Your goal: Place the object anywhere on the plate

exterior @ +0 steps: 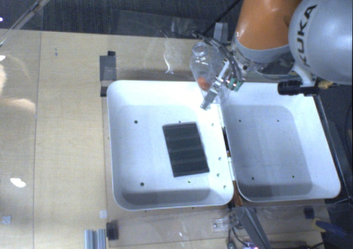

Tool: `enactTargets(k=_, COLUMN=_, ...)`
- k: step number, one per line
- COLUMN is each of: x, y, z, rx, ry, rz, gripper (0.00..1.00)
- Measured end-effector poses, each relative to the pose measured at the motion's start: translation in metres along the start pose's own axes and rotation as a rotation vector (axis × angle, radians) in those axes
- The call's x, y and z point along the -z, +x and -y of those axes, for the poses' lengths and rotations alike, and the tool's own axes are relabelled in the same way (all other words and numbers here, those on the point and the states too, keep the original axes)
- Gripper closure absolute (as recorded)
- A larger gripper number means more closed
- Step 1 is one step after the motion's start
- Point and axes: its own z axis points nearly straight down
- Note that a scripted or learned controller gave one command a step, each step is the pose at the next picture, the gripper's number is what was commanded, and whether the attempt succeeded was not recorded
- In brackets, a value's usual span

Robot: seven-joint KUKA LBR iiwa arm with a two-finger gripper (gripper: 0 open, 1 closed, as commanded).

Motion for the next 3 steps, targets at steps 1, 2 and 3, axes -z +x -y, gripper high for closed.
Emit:
enactTargets(k=1, x=0.012, y=-0.001, z=-0.001, rx=-0.002, ry=-0.005, rz=0.005, gripper=1.0)
enactTargets(k=2, x=0.023, y=-0.002, z=-0.003, rx=-0.003, ry=-0.011, rz=0.01, gripper=1.0)
enactTargets(k=3, x=0.002, y=0.047, z=0.026, rx=0.215, ry=0.012, rz=-0.015, gripper=1.0)
